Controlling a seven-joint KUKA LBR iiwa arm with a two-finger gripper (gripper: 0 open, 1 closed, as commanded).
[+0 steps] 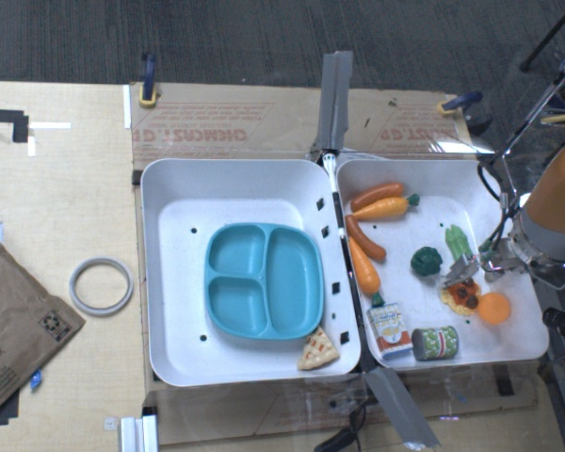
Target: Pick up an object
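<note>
Metal two-finger gripper (463, 269): low in the right white bin (518, 347), fingers narrow around no visible object, touching the round orange-red toy pizza (461, 297). Pick pending; lift outstanding.

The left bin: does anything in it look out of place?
Yes. A pizza slice lies on the left bin's floor beside the blue plate's near right corner, not in any of its three compartments.
</note>
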